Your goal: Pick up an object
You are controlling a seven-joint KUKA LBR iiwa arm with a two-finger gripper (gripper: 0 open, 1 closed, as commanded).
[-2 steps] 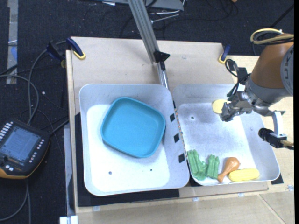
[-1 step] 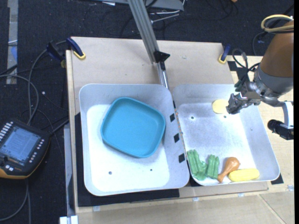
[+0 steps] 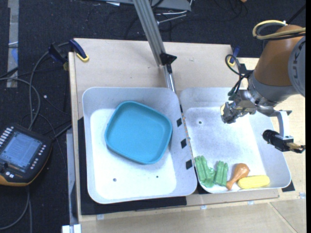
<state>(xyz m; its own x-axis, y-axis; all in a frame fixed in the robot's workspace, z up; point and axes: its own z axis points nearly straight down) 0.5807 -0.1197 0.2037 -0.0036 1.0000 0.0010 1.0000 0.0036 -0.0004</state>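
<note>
A grey robot arm with an orange band reaches in from the right over two shallow white plastic bins that sit side by side on a pale wooden tabletop. Its dark gripper hangs over the upper part of the right-hand white bin, above bare bin floor, with nothing visible between its fingers; whether they are spread or closed cannot be told from this angle. The candidates for picking lie well apart from it, bunched along the near edge of that bin: a green knobbly toy vegetable, a second green ridged piece just beside it, an orange pear-shaped toy with a pale stem end, and a yellow banana-like oblong touching the orange one. All look like light, hollow moulded plastic, probably stiff and rather slippery (rounded sides give fingers little to bite on). The yellow oblong seems best gripped across its short width at the middle; the orange toy at its narrow neck. The left-hand white bin holds a turquoise square plastic plate with rounded corners, wide and flat, likely awkward to pinch except by its raised rim.
</note>
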